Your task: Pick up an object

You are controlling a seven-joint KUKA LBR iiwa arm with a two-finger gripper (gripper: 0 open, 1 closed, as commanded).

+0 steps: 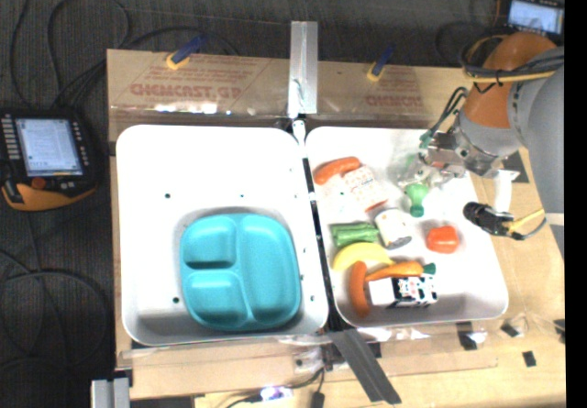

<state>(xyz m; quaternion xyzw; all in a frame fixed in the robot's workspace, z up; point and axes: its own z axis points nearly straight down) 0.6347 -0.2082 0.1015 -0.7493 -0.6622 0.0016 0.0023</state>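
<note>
The tool [438,161] hangs over the right white plastic bin [477,301], just above a small green plastic toy [417,197] (its grip I cannot tell).

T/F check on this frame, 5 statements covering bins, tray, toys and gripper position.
1. The teal three-compartment plastic tray lies in the left white bin. True.
2. The small orange-red tomato-shaped toy sits in the left bin. False: it is in the right white bin.
3. The gripper is over the right bin's upper right area. True.
4. The yellow banana-shaped toy lies on the teal tray. False: it lies in the right bin, just below the green block-shaped toy.
5. The tray is stacked on the toys. False: it sits apart from them, in the other bin.
</note>
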